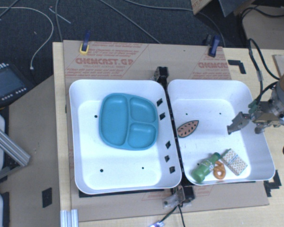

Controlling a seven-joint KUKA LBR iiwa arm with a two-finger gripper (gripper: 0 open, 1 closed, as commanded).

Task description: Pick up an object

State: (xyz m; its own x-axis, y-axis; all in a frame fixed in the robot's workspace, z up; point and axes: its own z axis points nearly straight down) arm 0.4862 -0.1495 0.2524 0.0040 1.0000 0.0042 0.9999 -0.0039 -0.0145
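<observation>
I see the pincer (241, 123) right of the brown almond-shaped cookie (187, 128), grip state unclear; glossy blue three-compartment plastic plate (128, 121) sits left.

Hand (240, 123) low at right, wrist angled leftward, arm from the right edge.

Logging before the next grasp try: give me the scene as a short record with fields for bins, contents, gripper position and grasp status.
left bin: holds a blue divided plate, lying flat
right bin: holds four small items
leaf-shaped brown piece: near the divider, alone
green bottle: lying on its side by the front wall
pretzel: touching the bottle
patterned packet: beside the pretzel, toward the right
gripper: over the right side of the right bin, apart from all items
grasp status: nothing seen between the fingers
</observation>
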